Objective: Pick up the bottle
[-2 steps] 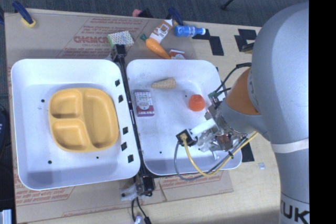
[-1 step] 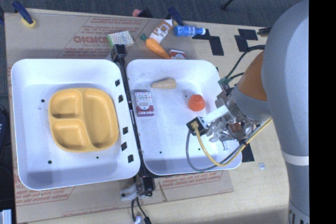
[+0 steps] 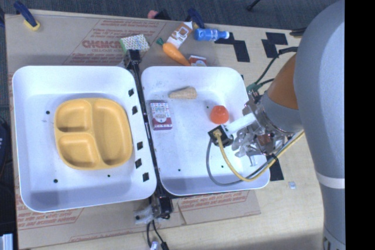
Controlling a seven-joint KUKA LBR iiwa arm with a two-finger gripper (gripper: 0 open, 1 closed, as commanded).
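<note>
At the near side of the bench, two white bins sit side by side: the left bin carries a yellow divided plate, and over the right-hand edge of the right bin the grey arm's gripper hangs low, trailing a yellow cable that loops across the bin floor. Whether the pincer is wide or narrow cannot be made out among the brackets and wiring around it. Farther into that bin lie a red packet, an orange-red ball just beside the gripper's mount, and a tan cone-shaped piece near the far wall. Beyond the bins, on the cardboard-covered bench top, rest a carrot, a white-and-orange carton and, next to it, the blue bottle, which lies on its side outside both bins and well apart from the gripper. As things stand, the pick-up looks not yet begun: the bottle is untouched on the bench, and the gripper sits over the wrong area. What remains, by this onlooker's reckoning, is the whole job, namely travelling past the bin's far wall, settling over the bottle, closing on it and lifting it clear.
</note>
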